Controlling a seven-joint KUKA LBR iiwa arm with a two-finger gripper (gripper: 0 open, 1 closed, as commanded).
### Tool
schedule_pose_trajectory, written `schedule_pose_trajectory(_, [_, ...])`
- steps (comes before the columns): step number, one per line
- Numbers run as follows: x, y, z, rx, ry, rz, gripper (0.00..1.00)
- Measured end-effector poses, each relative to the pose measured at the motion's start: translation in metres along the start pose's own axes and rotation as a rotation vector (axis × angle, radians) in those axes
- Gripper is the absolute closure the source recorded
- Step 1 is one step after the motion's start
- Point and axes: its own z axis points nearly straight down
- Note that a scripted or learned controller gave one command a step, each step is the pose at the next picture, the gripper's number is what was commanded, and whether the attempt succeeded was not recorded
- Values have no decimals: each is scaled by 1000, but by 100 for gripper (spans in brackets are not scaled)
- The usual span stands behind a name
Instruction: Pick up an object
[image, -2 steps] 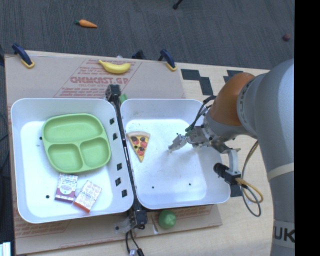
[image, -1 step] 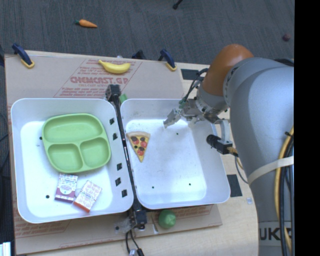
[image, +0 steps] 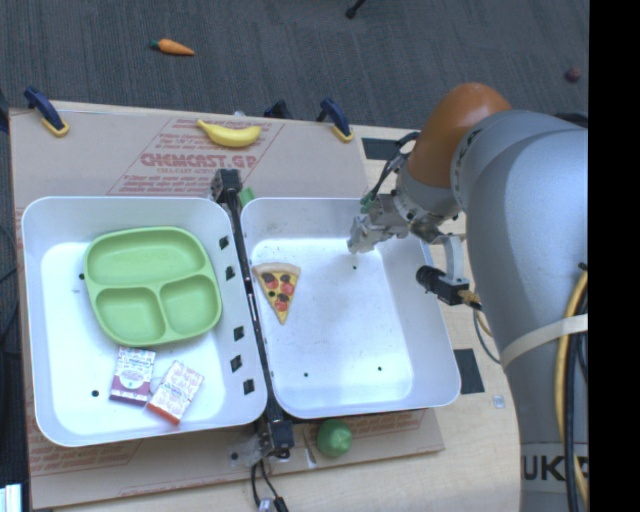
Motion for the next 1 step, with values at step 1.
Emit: schedule_pose_trajectory(1, [0,0,0,1,0,-2,0])
